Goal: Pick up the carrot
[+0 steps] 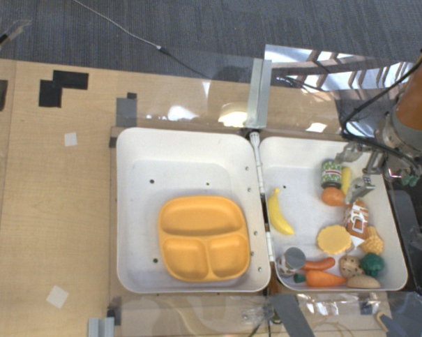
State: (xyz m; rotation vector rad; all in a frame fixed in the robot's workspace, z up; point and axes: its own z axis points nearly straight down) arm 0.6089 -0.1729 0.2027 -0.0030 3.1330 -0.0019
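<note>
Down at the near edge of the right bin point(400, 277) lies the carrot point(323, 279), orange, on its side, among other toy foods. Beside it in the left bin point(141, 161) sits a yellow divided tray point(203, 236). Further back, a banana point(279, 213) rests near the divider. Beyond, the gripper point(356, 174) hangs spread wide over a small jar point(330, 174), gripping nothing.

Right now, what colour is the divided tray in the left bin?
Yellow-orange; the tray shows best in the camera view.
</note>
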